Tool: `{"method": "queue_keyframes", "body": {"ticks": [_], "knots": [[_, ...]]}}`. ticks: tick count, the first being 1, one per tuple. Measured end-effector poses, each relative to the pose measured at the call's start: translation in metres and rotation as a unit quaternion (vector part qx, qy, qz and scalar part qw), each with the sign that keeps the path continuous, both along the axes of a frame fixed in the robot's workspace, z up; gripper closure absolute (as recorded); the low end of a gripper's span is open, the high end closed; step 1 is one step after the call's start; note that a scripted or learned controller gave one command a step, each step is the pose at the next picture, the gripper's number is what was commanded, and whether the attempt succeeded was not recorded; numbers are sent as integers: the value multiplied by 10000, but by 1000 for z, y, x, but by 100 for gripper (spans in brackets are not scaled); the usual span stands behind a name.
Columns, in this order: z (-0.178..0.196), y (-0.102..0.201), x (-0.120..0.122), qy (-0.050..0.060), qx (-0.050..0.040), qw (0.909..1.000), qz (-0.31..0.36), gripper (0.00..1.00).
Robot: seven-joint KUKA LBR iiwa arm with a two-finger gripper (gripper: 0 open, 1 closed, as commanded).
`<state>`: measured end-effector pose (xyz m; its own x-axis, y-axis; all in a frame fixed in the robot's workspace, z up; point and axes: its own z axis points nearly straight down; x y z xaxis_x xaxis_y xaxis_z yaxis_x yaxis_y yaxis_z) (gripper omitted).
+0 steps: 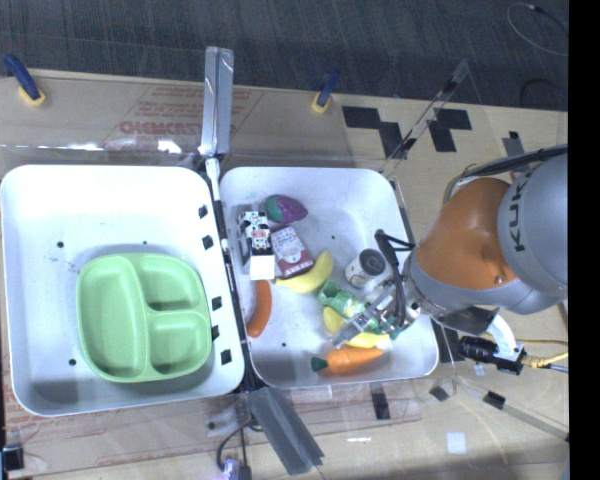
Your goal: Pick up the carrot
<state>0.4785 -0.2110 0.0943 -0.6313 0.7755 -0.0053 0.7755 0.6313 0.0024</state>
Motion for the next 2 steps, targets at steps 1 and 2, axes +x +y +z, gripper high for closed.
{"method": "queue_keyframes", "body": {"ticks": [1,2], "knots": [[10,1,1,2,4,10000,31,100],[10,1,1,0,3,10000,32,0]]}}
